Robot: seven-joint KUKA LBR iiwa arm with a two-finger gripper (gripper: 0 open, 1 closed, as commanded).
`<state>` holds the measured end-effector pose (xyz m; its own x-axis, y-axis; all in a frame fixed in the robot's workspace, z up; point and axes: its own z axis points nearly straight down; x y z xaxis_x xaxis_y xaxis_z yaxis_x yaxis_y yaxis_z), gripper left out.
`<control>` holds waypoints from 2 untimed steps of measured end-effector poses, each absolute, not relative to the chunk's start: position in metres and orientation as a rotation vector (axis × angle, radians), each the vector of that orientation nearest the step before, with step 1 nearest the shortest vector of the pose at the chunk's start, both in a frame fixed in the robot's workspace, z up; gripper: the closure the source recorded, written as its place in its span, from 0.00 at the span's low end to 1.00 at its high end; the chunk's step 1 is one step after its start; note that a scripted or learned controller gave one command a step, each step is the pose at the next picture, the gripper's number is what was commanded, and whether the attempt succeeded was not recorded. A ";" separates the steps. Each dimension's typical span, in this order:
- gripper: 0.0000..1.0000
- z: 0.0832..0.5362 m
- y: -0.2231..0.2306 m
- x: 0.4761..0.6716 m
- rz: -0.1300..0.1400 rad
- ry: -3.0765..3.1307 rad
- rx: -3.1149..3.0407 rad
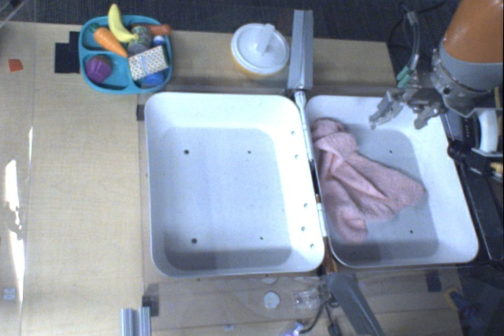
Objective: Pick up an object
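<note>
A crumpled pink cloth (358,179) lies in the right white bin (453,193), spread from its left wall toward the middle. My gripper (403,113) hangs over the bin's far right corner, above and to the right of the cloth and apart from it. Its two fingers (381,113) are spread open with nothing between them. The grey arm with the orange band (476,8) comes in from the upper right.
The left white bin (165,169) sits beside the right one, a metal divider (300,51) between them at the back. A blue tray of toy food (126,51) and a white lidded bowl (260,48) stand behind the left bin.
</note>
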<state>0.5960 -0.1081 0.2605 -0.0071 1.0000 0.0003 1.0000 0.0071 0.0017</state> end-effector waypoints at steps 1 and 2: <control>0.00 0.106 -0.120 0.558 0.001 2.178 2.265; 0.00 0.091 -0.122 0.536 0.019 2.244 2.179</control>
<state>0.5363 -0.1218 0.0912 -0.0292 0.9996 -0.0017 0.9994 0.0292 0.0183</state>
